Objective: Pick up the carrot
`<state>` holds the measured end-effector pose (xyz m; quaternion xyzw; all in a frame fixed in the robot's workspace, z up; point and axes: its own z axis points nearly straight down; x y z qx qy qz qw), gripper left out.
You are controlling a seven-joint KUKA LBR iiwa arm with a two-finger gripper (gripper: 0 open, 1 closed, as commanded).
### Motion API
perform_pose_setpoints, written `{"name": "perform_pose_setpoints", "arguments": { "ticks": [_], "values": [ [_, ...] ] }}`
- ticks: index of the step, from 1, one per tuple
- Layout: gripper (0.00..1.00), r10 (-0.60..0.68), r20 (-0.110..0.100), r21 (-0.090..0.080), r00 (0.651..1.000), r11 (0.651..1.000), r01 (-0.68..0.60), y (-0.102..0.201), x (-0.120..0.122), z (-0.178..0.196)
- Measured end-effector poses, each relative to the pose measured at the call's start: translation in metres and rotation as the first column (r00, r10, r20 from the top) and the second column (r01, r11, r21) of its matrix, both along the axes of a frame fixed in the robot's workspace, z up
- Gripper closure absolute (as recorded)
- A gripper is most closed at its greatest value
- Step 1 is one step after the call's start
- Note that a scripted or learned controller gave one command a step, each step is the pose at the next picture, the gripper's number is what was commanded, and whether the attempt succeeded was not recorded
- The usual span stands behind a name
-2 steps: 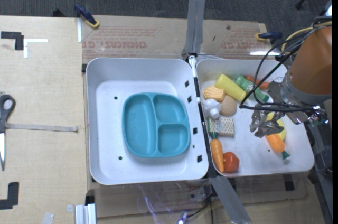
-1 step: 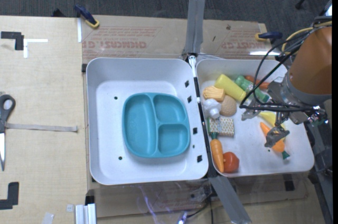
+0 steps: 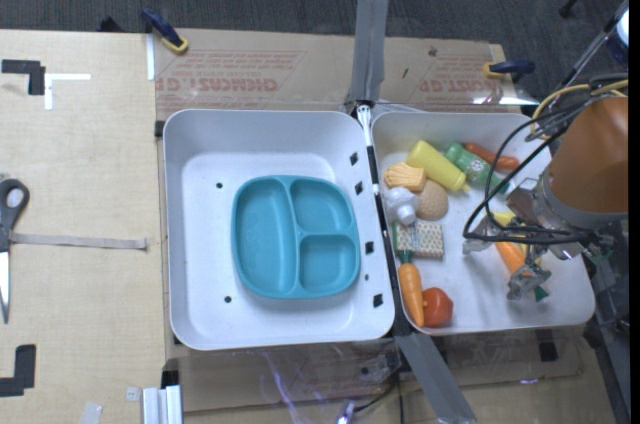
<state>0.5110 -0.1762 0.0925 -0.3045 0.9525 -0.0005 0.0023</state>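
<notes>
A teal divided plate sits mid-frame inside the left white bin. At the far left edge, scissors lie on the wooden bench. In the right bin, a yellow bottle lies near the top, a checkered cracker below it, and a red tomato toward the bottom.

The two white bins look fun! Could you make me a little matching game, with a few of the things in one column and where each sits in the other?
Things:
1. teal divided plate
2. carrot
3. yellow bottle
4. scissors

Places:
A. on the wooden bench, far left of the camera view
B. near the front left corner of the right bin, beside a red piece
C. middle of the left bin
D. toward the back of the right bin

Pairs: 1-C, 2-B, 3-D, 4-A
</notes>
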Motion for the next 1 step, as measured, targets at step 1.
{"name": "perform_pose_setpoints", "arguments": {
  "ticks": [1],
  "values": [
    [1.0,0.001,0.006,0.0,1.0,1.0,-0.001,0.0007,0.0027,0.0103]
  ]
}}
